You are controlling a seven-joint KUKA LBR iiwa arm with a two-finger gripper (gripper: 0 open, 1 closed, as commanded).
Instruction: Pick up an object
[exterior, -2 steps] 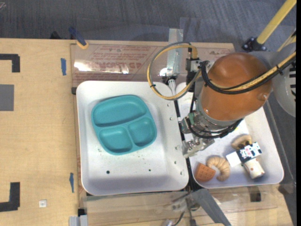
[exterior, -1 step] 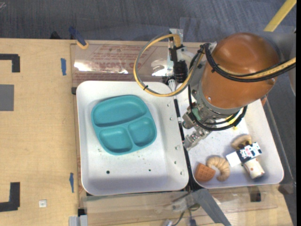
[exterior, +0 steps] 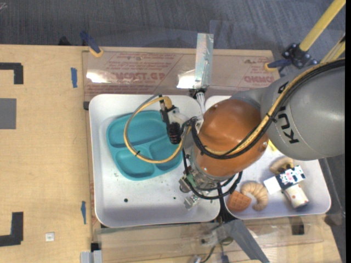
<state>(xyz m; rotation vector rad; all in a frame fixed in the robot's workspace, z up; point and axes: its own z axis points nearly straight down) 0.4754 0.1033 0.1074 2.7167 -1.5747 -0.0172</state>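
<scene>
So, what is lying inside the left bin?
A teal plate with compartments lies in the left bin. The arm covers the bin's right side, so anything there is hidden.

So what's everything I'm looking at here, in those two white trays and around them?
White bins: 2, white, side by side on the bench; left one, right one.
Divided plate: 1, teal, lying in the left bin.
Croissant-like pastry: 1, tan, right bin, near its front.
Waffle-like piece: 1, orange, right bin, touching the pastry.
Cow-patterned item: 1, white with black patches, right bin.
Small cylinder: 1, cream, right bin, beside the cow-patterned item.
Clear panel: 1, see-through with red lettering, behind the bins.
Wooden bench: 1, light brown, under everything.
Robot arm: 1, grey with an orange band, reaching in from the right.
Gripper: 1, metal, low over the left bin's front right corner.
</scene>
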